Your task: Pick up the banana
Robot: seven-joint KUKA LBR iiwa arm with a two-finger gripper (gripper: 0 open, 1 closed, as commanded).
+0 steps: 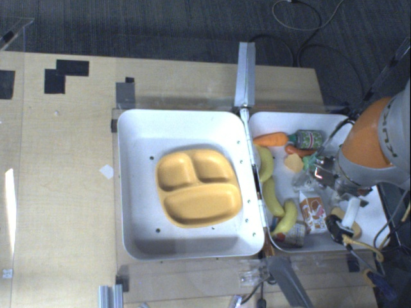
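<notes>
Yellow is showing most strongly in the left bin (128, 191), where a divided tray (198, 187) is lying alone near the middle, with bare white floor ringing it on every side up to the rim. A metal rail (246, 76) is running down between the two bins.

Over in the right bin (369, 246), things are crowding together. The banana (272, 197) is lying lengthwise just beside the bin's left wall, close to the divider, so little room is showing on that side of it. A second yellow, banana-like piece (286, 217) is leaning at a slant near its near end, and a paler yellow-green one (265, 164) is sitting at its far end. At the far edge a carrot (272, 139) is lying crosswise, with a green bottle (307, 138) to its right. A small printed carton (312, 213) is resting to the right of the banana, well toward the near rim.

The arm (369, 140) is reaching in from the right, its orange band hanging over the bin's right half. The gripper (319, 170) is sitting low among the clutter, right of the banana and apart from it; how far its jaws are parted, and whether anything is in them, I cannot tell. Dark cables (302, 18) are trailing across the floor beyond the bench.
</notes>
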